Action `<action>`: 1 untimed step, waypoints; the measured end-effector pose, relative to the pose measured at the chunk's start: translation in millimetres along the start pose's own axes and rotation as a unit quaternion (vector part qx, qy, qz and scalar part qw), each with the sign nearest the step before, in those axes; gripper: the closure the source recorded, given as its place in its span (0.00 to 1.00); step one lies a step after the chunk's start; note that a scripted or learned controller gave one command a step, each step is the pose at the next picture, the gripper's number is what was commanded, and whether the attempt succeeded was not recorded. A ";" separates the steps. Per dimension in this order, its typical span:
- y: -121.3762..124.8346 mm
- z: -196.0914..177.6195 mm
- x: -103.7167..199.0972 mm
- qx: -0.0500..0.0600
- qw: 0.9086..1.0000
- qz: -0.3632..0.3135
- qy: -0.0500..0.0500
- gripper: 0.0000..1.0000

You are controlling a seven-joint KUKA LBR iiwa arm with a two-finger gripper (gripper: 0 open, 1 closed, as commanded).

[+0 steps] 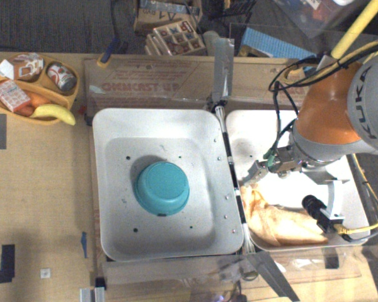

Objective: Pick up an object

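A teal bowl (162,187) lies upside down near the middle of the left white bin (113,137). A tan, crumpled cloth-like thing (283,222) lies along the near side of the right white bin (252,128). One corner of it reaches up toward the bin's left wall. My gripper (251,175) hangs low over the right bin's left part, right at that raised corner and close to the wall between the bins. The grey arm with its orange band (327,115) comes in from the right and covers much of the right bin.
A yellow dish (31,96) with a banana and toy food sits on the bench at the far left. A cardboard strip (151,83) runs behind both bins. A metal post (223,68) stands at the back between them.
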State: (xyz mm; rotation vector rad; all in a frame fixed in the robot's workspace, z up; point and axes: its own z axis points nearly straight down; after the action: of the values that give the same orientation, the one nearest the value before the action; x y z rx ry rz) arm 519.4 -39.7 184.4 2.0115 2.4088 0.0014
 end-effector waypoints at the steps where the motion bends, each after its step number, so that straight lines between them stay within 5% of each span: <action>1: 25.1 -0.1 -44.5 0.000 1.000 0.031 0.000 0.00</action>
State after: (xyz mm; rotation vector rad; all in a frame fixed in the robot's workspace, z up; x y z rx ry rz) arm 552.0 -79.0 184.7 2.0845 2.3461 0.0005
